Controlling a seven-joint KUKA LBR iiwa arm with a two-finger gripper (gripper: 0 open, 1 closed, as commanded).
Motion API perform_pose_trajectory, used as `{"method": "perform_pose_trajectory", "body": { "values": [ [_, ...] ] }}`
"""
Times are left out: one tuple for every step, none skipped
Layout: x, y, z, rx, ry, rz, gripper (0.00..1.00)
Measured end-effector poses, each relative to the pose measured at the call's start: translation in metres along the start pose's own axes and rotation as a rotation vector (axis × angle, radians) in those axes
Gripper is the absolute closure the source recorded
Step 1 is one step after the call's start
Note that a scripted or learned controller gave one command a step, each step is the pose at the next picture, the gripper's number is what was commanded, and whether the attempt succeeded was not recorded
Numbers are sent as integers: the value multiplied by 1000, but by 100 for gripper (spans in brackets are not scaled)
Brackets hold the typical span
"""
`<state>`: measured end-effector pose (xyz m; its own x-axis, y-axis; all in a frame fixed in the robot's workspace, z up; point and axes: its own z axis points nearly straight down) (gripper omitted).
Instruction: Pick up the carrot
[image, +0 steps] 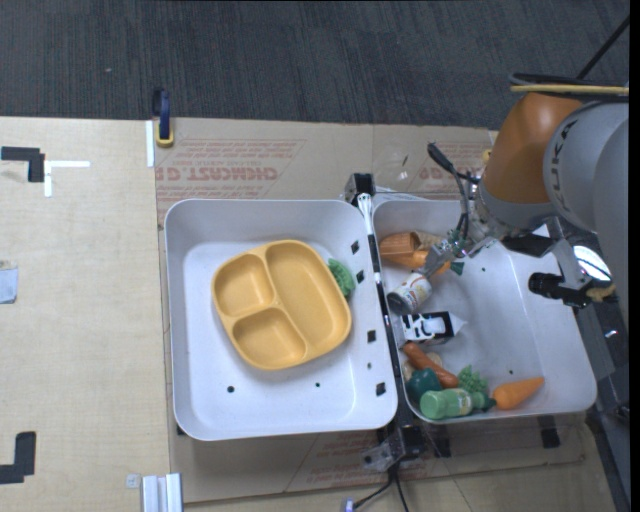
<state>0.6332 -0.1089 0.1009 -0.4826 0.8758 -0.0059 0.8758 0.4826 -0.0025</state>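
The carrot (518, 392) is orange and lies at the front right of the right bin (545, 330), its leafy green top (473, 381) pointing left. A second, slimmer orange-red carrot-like piece (431, 361) lies near the bin's left wall. My gripper (449, 250) hangs low over the back left of the right bin, beside a brown bread-like item (399, 246) and well behind the carrot. The arm's orange band (525, 140) is above it, at the back right.
A small tin (411, 293), a black-and-white object (428, 325), a teal item (423, 381) and a green bottle (447, 403) crowd the right bin's left side. In the left bin (200, 380), a yellow divided plate (282, 302) lies next to a green leafy piece (343, 277).
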Motion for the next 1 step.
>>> {"method": "perform_pose_trajectory", "body": {
  "values": [
    [63,-3,-92,-2,-4,62,100]
  ]
}}
